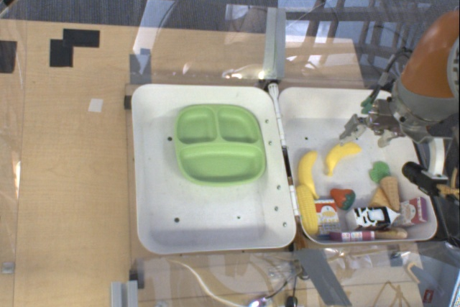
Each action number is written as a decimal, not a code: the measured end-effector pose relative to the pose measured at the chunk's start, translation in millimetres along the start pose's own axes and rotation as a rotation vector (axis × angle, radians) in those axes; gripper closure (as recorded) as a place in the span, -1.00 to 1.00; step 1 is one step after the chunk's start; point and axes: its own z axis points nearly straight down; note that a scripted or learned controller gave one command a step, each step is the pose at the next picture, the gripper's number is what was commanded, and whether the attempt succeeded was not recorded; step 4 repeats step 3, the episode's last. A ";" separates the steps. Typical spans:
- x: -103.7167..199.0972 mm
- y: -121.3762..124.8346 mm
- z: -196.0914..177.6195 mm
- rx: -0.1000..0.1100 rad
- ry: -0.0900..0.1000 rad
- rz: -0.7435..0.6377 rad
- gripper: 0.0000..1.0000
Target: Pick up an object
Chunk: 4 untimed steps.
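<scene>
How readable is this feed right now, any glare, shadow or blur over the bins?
Camera view: glare streaks on the clear panels behind the bins; the green divided plate and the left bin are evenly lit and sharp, with soft shadow along the bin's near wall; the gripper looks slightly blurred; the small toys near the banana in the right bin are crowded and hard to separate.

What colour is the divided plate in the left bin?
Light green; the divided plate shows best in the camera view.

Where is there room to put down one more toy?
Bare floor rings the green tray in the left bin, widest in front. The right bin is open behind the bananas; its front corner is packed with toys.
</scene>
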 end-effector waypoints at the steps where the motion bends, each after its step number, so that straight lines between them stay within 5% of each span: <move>1: 24.1 -1.0 96.5 -0.010 -0.001 -0.027 -1.00; 2: 27.2 1.8 84.1 -0.017 0.002 -0.034 1.00; 3: 77.3 98.1 0.4 -0.002 0.001 -0.073 1.00; 4: 77.3 98.1 0.4 -0.002 0.001 -0.073 1.00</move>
